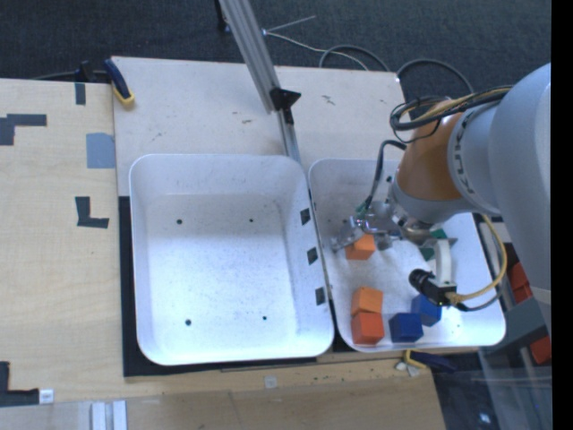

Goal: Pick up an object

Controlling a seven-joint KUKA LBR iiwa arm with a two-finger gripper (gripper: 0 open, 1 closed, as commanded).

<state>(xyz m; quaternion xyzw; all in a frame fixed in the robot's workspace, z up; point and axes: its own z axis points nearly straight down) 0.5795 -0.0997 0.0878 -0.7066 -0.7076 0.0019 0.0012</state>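
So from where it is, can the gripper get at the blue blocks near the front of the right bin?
Probably yes. The gripper hangs over an orange block in the right bin; the blue blocks lie nearby, uncovered from above, beside a stacked orange pair.

Speckled white plastic bins (224,173); pale wooden bench (54,240); matt orange blocks (366,314); ribbed metal rail (253,43).

Gripper (362,234) over right bin (333,186), an orange block (360,249) at its fingers; more orange (367,300) and blue blocks (406,328) nearer bin's front.
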